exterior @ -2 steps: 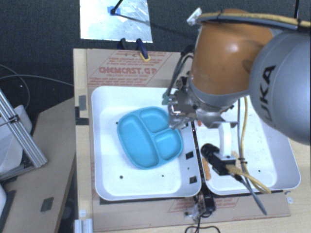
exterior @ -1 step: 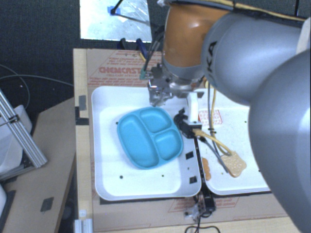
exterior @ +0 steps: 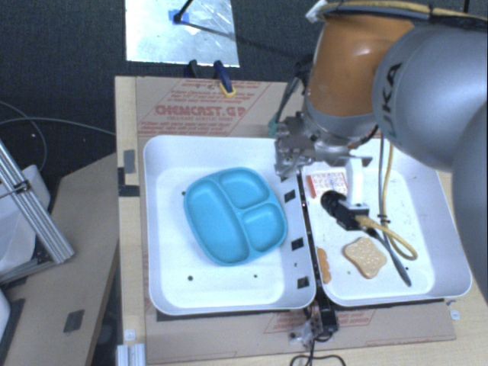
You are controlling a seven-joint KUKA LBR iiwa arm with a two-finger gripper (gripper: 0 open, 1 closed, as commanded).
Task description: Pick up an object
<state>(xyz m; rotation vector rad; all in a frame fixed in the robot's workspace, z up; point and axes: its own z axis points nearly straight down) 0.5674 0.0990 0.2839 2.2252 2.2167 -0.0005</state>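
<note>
Close to the front edge of the right bin [exterior: 450, 259] lies a piece of toast [exterior: 364, 256]. A small orange strip [exterior: 323, 265] lies by that bin's left wall. The left bin [exterior: 164, 227] holds a blue plate [exterior: 235, 215] in its middle. Farther back in the right bin, near its far left corner, is a red and white packet [exterior: 328, 181]. The gripper [exterior: 290, 158] hangs over the wall between the bins, near their far edge, just beside the packet. I cannot tell if it is wide or narrow, and I see nothing in it. I think it is at the reaching step. Next it needs to line up over one thing, go down and squeeze.
</note>
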